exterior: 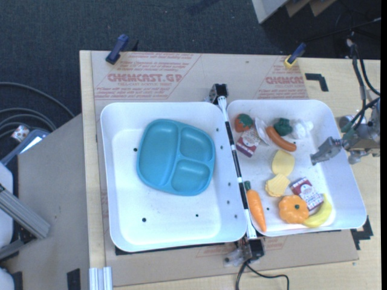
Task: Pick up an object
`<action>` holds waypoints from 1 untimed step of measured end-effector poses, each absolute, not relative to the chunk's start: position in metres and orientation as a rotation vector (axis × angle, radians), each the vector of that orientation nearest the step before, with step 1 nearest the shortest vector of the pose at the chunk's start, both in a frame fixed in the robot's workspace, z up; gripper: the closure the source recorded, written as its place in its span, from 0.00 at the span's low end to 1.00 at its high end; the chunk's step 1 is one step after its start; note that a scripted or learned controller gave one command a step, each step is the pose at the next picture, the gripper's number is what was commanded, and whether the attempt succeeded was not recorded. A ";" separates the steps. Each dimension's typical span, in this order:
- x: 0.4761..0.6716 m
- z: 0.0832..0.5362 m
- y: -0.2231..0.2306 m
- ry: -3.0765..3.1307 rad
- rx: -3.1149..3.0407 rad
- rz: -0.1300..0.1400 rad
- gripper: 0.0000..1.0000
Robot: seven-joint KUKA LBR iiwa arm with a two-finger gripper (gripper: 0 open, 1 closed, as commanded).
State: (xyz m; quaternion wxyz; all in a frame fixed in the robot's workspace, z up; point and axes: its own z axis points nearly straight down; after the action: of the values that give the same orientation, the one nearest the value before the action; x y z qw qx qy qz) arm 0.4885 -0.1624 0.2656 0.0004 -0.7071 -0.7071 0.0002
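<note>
My gripper (336, 144) hangs over the right rim of the right bin (346, 180), apart from the toys and with nothing seen in it. In that bin lie a red tomato (243, 122), a red packet (248, 144), a sausage (282, 139), a green broccoli (282, 125), two yellow pieces (282, 162) (277, 185), a small red box (307, 193), an orange pumpkin (292, 210), a banana (321, 214) and a carrot (256, 209). The sausage and the upper yellow piece are the toys closest to the gripper, to its left.
The left bin (121, 204) holds a blue divided plate (175, 157). A black divider bar (233, 162) with clamps runs between the bins. Cables hang at the right edge (363, 83). Two clips, one blue (117, 48) and one yellow (294, 54), sit at the board's back edge.
</note>
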 end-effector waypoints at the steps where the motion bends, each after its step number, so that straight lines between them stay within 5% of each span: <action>1: 0.479 0.106 -0.153 -2.219 -2.221 0.001 0.00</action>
State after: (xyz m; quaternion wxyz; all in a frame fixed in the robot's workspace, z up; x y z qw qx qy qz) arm 0.4786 -0.1531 0.1063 0.0009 -0.7074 -0.7068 0.0002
